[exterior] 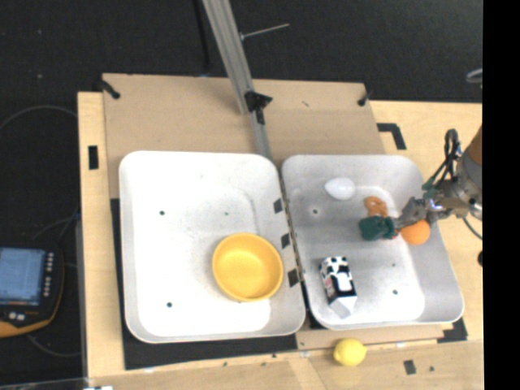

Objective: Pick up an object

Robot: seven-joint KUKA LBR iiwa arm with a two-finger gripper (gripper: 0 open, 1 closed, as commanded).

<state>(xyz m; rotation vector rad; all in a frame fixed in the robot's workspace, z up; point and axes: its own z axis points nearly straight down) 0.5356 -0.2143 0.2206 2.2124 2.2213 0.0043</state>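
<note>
The claw (404, 216) sits low over the right bin (439, 299), crowded among a green toy (374, 230), an orange ball (415, 232) and a pretzel-like piece (374, 205); its state cannot be told. Risk: a nudge instead of a grab, or the wrong item. Also in that bin: one white egg (340, 188), one carton (338, 285). Left of it, one yellow bowl (247, 266); below it, one lemon (349, 352).

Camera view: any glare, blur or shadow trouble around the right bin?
Camera view: lighting is even and flat, with soft shadows; the right bin is bright but not blown out. The white egg-like object has low contrast against it. The gripper near the green object and orange ball looks soft, its details too small to resolve.
</note>
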